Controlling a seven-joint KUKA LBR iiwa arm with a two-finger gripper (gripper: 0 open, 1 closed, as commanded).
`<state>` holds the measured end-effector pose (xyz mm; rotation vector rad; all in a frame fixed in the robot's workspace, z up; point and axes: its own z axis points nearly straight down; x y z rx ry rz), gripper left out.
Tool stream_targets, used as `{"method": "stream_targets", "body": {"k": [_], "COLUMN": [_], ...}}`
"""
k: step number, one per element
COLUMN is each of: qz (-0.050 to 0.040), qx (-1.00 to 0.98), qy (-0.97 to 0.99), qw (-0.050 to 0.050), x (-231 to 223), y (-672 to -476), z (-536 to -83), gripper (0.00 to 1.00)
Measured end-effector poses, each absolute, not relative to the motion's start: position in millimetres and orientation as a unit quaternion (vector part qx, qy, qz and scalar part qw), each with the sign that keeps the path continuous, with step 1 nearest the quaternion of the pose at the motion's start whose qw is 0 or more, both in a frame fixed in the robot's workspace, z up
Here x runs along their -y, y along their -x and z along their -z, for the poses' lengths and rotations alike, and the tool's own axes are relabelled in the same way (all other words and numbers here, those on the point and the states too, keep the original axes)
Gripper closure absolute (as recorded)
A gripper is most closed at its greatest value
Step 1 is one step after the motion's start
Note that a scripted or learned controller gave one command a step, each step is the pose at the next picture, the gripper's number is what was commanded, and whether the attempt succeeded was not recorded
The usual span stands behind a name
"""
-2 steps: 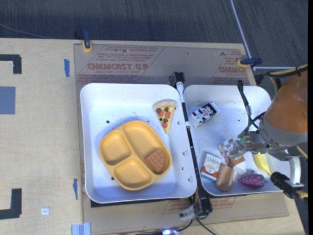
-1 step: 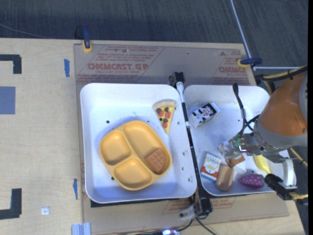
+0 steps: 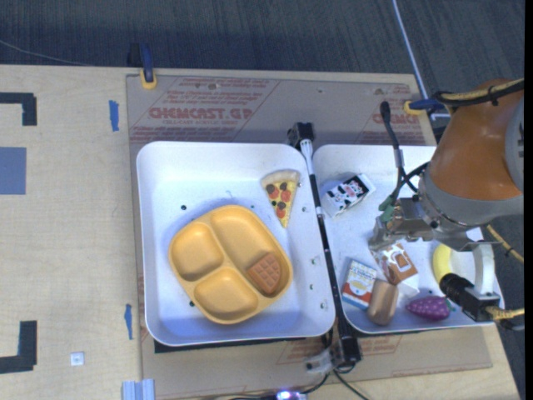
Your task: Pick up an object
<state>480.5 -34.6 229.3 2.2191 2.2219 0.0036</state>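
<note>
My gripper (image 3: 390, 233) hangs low over the middle of the right bin (image 3: 366, 158), under the grey and orange arm that comes in from the right. Just below it lies a small orange and white packet (image 3: 400, 264), touching or nearly touching the gripper's tip. Around it in the same bin lie a black-and-white spotted carton (image 3: 346, 192), a blue and orange box (image 3: 360, 282), a brown bread-like roll (image 3: 383, 302), purple grapes (image 3: 428, 307) and a yellow banana (image 3: 442, 263) partly hidden by the arm.
The left bin (image 3: 166, 173) holds a yellow divided plate (image 3: 200, 252) with a toy waffle (image 3: 266, 273) in one section, and a pizza slice (image 3: 281, 193) by the right wall. A black fitting (image 3: 465, 294) sticks out at the right bin's front right.
</note>
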Motion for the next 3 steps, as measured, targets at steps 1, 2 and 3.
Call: {"method": "stream_targets", "body": {"k": [1, 2, 3], "qz": [0.0001, -0.0002, -0.0009], "qx": [-0.707, -0.707, -0.708], "qy": [-0.707, -0.707, -0.706], "qw": [0.002, 0.001, 0.000], "x": [181.8, 153.2, 85.0], "y": [-479.5, -479.6, -536.3], "z": [-227.5, -132.9, -185.0], "gripper": [1.00, 1.00, 1.00]}}
